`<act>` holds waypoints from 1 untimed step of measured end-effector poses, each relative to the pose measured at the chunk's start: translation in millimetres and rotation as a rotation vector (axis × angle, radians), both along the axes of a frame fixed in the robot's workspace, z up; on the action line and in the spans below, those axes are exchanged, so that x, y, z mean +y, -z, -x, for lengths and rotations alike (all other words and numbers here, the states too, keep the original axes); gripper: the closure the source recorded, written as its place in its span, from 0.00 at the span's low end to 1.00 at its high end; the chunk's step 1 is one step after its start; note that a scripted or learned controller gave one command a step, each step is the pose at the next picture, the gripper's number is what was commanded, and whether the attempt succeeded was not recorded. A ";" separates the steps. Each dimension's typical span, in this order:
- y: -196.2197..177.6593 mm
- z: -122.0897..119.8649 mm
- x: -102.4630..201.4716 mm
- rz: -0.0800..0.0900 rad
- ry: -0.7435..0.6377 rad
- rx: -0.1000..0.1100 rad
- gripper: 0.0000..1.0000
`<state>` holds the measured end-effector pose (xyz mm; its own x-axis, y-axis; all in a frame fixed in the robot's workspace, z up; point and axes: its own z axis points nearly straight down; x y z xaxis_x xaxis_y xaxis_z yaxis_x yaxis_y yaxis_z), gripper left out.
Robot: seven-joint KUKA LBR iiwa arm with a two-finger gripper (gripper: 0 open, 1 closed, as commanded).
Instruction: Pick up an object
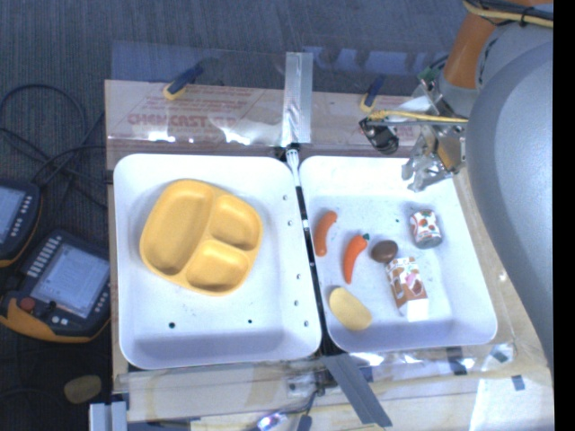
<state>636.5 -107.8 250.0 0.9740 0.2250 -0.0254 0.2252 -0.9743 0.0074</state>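
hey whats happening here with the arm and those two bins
A grey robot arm with an orange band reaches in from the right, its end effector hovering above the far edge of the right white bin. That bin holds an orange sausage-shaped toy, a toy carrot, a brown egg-shaped piece, a small can, a carton and a yellow potato-like piece. The left white bin holds a yellow divided plate. Nothing is picked up yet.

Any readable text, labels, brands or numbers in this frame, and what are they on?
Red print on the cardboard sheet behind the bins: too blurred to read.
Carton: picture label, lettering too small.
Can: label unreadable.
Handheld controllers at left: screens illegible.
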 end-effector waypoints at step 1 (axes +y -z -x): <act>-7.7 0.2 0.5 -0.001 -0.005 0.004 1.00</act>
<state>636.3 -107.3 257.7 0.9727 0.2303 -0.0295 0.2305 -0.9731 0.0053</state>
